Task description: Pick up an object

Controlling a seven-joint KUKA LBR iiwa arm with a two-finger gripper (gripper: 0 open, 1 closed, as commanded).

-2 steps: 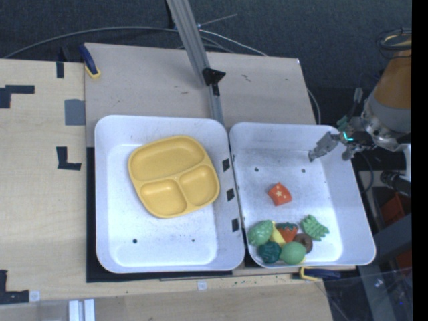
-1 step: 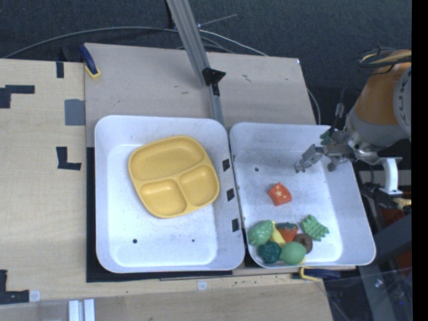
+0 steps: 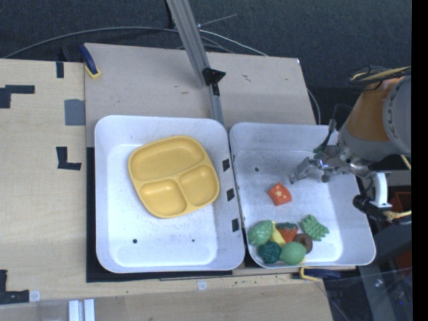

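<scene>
Showing: two white bins side by side.
Orange block (image 3: 280, 194): centre of the right bin (image 3: 348, 243), lying free.
Gripper (image 3: 299, 174): just upper right of the block, fingers spread, holding nothing.
Toy pile (image 3: 286, 239): bin's lower edge.
Yellow plate (image 3: 174, 176): left bin (image 3: 114, 246).

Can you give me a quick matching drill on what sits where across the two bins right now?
Things:
1. yellow divided plate
2. orange block
3. pile of toy food
4. hand

Places:
A. front corner of the right bin
B. middle of the left bin
C. above the right bin, just behind the orange block
D. alone on the right bin's floor

Pairs: 1-B, 2-D, 3-A, 4-C
</scene>
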